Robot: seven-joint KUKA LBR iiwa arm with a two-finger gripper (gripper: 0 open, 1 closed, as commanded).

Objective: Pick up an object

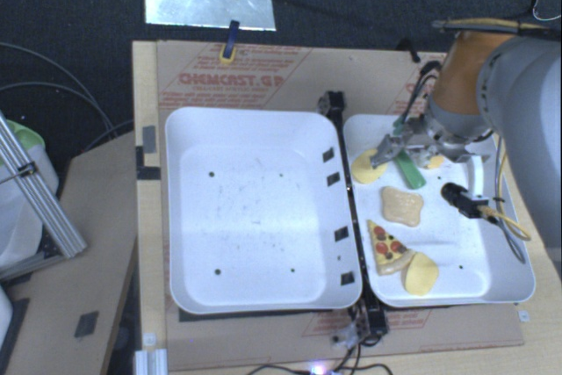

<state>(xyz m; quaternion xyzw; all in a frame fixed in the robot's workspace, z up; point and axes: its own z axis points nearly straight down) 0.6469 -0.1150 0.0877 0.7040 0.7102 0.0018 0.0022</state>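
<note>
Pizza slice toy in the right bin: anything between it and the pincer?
Yes. The pincer sits at the bin's far end by the green stick. The tan bread-shaped piece lies between it and the pizza slice. Overhead, nothing visible covers the slice.
</note>
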